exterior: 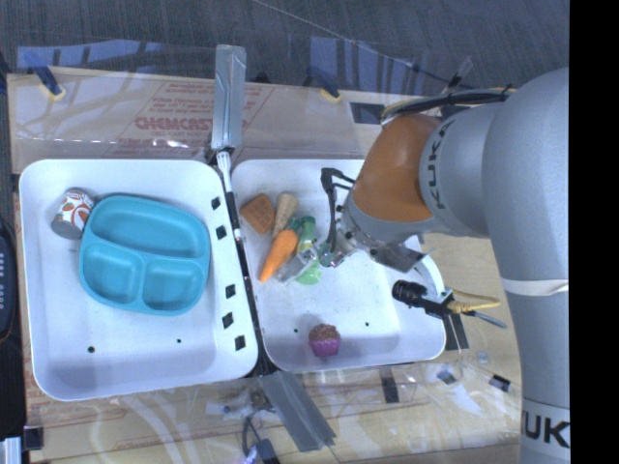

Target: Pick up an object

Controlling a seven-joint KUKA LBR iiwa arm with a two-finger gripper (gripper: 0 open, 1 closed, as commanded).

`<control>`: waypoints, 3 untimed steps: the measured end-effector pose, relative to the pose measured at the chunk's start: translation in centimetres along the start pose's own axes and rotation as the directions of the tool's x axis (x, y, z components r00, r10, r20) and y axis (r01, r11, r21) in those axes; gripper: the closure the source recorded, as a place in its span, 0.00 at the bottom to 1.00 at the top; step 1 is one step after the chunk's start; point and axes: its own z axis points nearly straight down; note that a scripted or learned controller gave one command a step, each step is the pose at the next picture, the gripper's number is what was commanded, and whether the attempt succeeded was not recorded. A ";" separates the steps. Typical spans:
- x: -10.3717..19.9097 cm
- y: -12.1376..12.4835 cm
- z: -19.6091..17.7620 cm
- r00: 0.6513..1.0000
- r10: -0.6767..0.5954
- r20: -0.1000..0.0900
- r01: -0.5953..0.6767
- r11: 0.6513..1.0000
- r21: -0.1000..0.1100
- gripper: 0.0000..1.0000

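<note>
The right bin holds a toy carrot, a brown bread-like piece, a tan cone-shaped piece, a green toy and a purple cupcake-like toy. My gripper reaches down from the right into this bin, right beside the green toy and the carrot's top. The wrist and arm hide most of the gripper, so its grasp on anything is unclear.
In the left bin lies a blue divided tray, and a small round brown-and-white object rests at the tray's upper left corner. A grey divider bar sits between the bins.
</note>
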 end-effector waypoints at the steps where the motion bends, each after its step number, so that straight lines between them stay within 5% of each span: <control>1: -0.1 0.0 -1.1 1.000 -0.003 0.002 0.003 1.000 -0.001 1.00; 2: 2.8 3.6 -10.6 0.999 0.033 0.007 -0.033 0.999 -0.011 1.00; 3: 6.8 11.4 -10.0 0.973 0.230 0.002 -0.230 0.973 -0.003 1.00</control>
